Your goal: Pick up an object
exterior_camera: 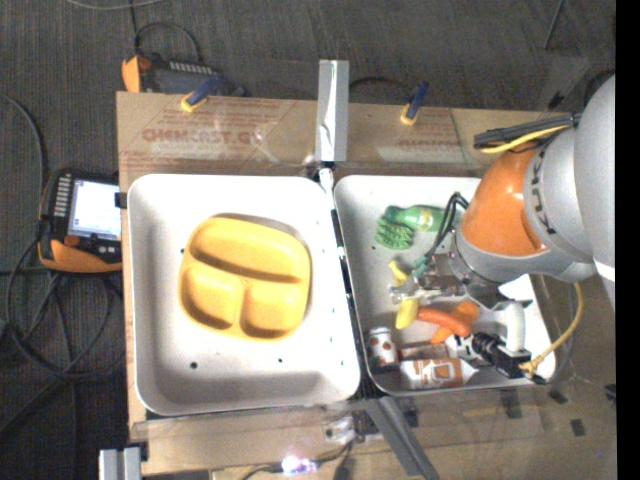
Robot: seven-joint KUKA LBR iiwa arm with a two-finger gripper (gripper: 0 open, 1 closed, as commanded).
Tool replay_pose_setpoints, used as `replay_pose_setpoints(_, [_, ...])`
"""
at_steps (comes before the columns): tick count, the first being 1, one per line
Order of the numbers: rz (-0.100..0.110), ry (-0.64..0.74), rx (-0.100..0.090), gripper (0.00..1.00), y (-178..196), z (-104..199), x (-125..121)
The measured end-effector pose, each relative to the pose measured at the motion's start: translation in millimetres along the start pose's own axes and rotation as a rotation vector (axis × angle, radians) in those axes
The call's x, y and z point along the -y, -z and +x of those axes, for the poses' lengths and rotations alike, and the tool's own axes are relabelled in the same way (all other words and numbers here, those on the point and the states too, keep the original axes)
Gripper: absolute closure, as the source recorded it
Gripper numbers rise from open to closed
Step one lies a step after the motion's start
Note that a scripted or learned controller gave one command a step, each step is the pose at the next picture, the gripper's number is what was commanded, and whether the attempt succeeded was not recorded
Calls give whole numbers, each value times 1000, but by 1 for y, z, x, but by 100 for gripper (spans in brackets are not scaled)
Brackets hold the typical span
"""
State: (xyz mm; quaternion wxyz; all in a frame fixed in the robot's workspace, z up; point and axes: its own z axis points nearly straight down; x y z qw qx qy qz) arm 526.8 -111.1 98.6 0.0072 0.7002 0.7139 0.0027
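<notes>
My gripper [412, 286] hangs low in the right bin [352, 268], under the orange wrist band, among the small objects at the bin's middle. A yellow piece [405, 314] lies right below it and an orange carrot-like piece [450, 320] just to its right. A green object [398, 226] sits further back in the bin. At the front lie a small can [381, 346] and a brown-labelled bottle [435, 371]. The arm hides part of the bin's right side.
The left bin [150, 268] holds a yellow divided tray [245, 276]. A metal post [331, 118] stands between the bins at the back. A handheld pendant [85, 220] lies left of the bench. Clamps sit on the back board.
</notes>
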Motion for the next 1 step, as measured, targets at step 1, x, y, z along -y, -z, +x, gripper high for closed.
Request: replay_pose_setpoints(1, [18,-149,-1,100,97,44,-35])
